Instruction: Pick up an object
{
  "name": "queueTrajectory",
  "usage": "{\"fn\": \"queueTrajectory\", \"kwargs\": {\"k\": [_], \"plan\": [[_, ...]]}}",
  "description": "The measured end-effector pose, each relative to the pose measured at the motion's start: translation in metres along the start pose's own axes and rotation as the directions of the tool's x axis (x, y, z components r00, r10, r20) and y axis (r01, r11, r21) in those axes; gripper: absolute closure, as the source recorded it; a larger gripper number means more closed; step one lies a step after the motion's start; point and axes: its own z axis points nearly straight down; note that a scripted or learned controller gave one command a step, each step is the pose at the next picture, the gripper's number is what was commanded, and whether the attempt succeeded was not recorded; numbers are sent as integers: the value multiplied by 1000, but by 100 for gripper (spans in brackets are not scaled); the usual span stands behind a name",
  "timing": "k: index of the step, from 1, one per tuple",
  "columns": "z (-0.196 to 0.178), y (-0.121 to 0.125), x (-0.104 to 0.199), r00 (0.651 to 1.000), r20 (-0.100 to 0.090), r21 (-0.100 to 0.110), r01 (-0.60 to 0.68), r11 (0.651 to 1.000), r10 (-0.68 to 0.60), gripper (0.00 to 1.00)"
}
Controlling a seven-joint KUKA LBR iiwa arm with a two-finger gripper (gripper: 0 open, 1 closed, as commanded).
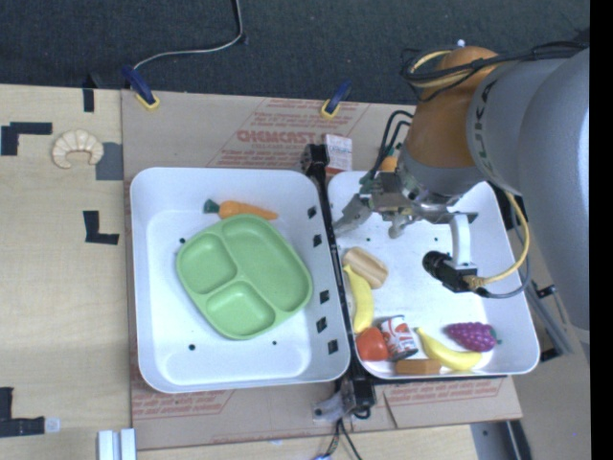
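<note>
My gripper hangs over the back left part of the right bin, open, with nothing between its fingers. Just in front of it lies a tan bread roll, a short gap away. A yellow banana runs along the bin's left wall. At the front of the bin sit a red tomato, a small can, a second banana and purple grapes.
The left bin holds a green divided plate and a carrot behind it. A small box stands behind the divider between the bins. A croissant lies on the bench at far left.
</note>
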Motion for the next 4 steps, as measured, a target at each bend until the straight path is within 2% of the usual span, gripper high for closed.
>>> {"fn": "queueTrajectory", "kwargs": {"k": [1, 4], "plan": [[1, -45, -15, 1000, 1, 3, -2, 1000, 2, 0], [1, -45, -15, 1000, 0, 2, -2, 1000, 2, 0]]}}
